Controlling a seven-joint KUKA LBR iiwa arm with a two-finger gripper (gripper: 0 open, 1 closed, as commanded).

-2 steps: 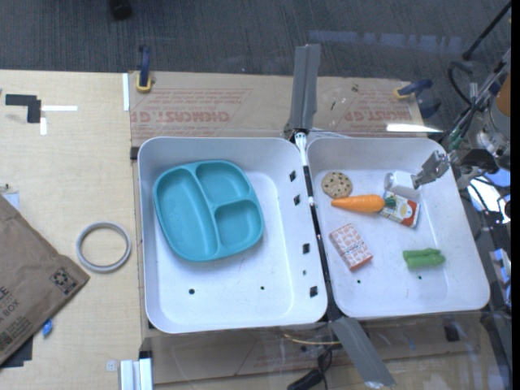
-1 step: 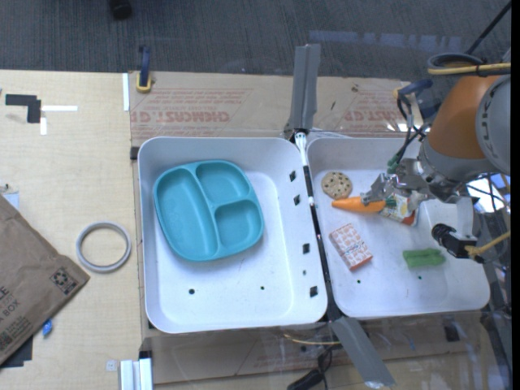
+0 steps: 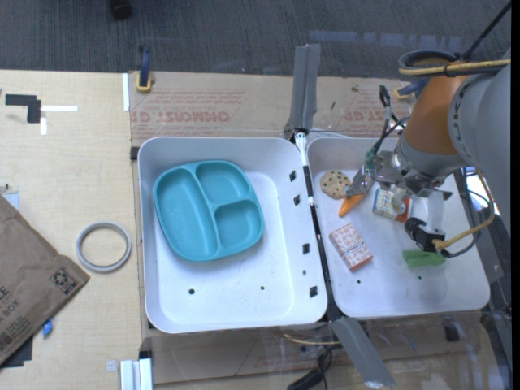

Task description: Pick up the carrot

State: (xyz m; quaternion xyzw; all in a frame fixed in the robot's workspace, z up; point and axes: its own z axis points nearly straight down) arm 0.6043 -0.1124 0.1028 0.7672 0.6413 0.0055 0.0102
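While you are looking down on the table point(image 3: 65, 153), you are seeing two white bins side by side. The left bin point(image 3: 162, 299) is carrying a turquoise divided plate point(image 3: 209, 210) with three compartments, lying toward the bin's upper left.

The right bin point(image 3: 390, 295) is holding the task items. The carrot point(image 3: 350, 204), small and orange, is lying near the bin's upper left, just below and right of a round cookie point(image 3: 334, 184); the two are sitting close together, and you cannot tell whether they are touching. A pink wafer-like block point(image 3: 350, 246) is lying below the carrot, apart from it. A green flat piece point(image 3: 422, 257) is lying toward the bin's right side.

The grey arm point(image 3: 479, 120) with its orange band point(image 3: 431, 116) is reaching in from the right. The hand point(image 3: 360, 182) is sitting just above the carrot's upper end, with metal fingers point(image 3: 357, 187) appearing to meet the carrot's top. You cannot tell whether the fingers are spread or pressed together, nor whether the carrot is lying between them.

On the table left of the bins, a roll of tape point(image 3: 103, 245) is lying flat, and a brown cardboard box point(image 3: 28, 283) is sitting at the lower left edge.
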